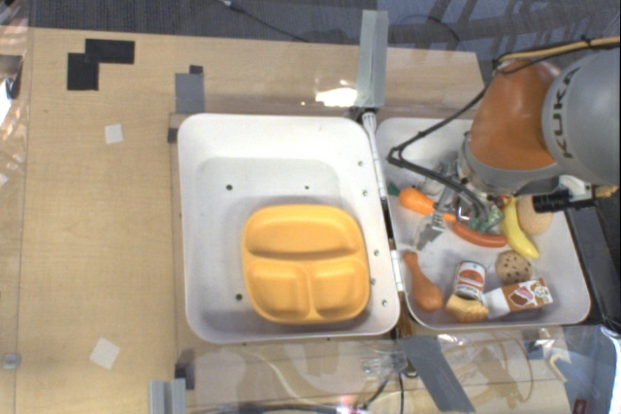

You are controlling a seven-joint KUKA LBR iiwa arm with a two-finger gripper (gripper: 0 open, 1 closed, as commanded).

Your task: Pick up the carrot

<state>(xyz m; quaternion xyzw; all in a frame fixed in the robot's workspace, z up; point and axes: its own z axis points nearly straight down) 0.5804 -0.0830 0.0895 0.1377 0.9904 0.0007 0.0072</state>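
The grey arm (582,111) shows the letters "KU" on its side. It reaches in from the right over the right bin (572,310), and its gripper (439,223) hangs with spread fingers just beside the carrot (416,201), which lies near the bin's left wall. The left bin (209,160) holds a yellow tray (306,262) with free floor around it.

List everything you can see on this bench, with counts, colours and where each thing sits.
Bins: two, white, side by side on the bench.
Tray: one, yellow, three compartments, in the left bin.
Carrot: one, orange, right bin, upper left, beside the gripper.
Banana: one, yellow, right bin.
Drumstick: one, brown, right bin, lower left.
Can: one, red and white, right bin, near the front.
Arm: one, grey with orange band, over the right bin.
Gripper: one, low in the right bin.
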